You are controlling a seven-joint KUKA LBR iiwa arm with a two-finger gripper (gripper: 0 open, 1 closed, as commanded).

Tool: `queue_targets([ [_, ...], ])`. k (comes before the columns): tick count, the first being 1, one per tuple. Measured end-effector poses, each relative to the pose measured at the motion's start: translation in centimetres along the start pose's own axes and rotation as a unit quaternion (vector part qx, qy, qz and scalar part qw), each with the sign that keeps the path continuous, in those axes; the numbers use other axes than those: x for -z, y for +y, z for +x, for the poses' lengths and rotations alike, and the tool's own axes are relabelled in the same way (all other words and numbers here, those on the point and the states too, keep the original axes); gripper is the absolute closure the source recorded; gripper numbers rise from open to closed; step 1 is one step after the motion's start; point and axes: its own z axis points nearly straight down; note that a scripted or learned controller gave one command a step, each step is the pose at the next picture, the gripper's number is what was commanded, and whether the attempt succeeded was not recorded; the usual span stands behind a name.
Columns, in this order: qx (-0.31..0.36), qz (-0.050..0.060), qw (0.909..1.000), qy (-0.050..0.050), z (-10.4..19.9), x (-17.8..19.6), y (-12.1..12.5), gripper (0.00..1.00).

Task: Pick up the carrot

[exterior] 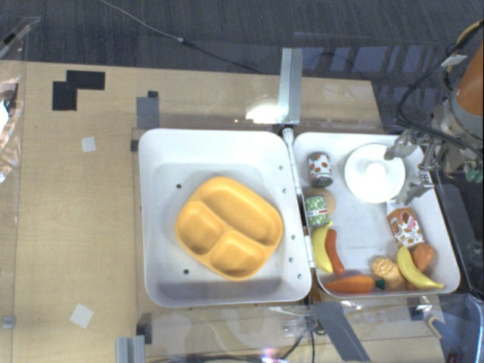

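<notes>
One smooth tapered orange carrot point(351, 283) along the right bin's point(452, 259) front wall, claw point(413, 174) spread, gripping nothing.

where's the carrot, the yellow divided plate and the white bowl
carrot point(350, 283): camera view, middle of its orange body, near edge of the right bin
yellow divided plate point(229, 226): camera view, central ridge between compartments, left bin
white bowl point(375, 173): camera view, its inside floor, right bin

The carrot point(352, 283) lies against the right bin's near wall point(378, 291): a sausage point(335, 251) and banana point(321, 249) crowd just beyond it, a bread piece point(386, 269) touches its right end, open floor above these
</notes>
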Motion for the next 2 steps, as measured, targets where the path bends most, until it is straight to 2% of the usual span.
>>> queue_targets([
  [1,-0.185,0.000,0.9827,0.002,4.9,-8.2,0.5,0.00],
  [2,-0.235,0.000,0.9720,0.001,8.5,-10.2,3.3,0.00],
])
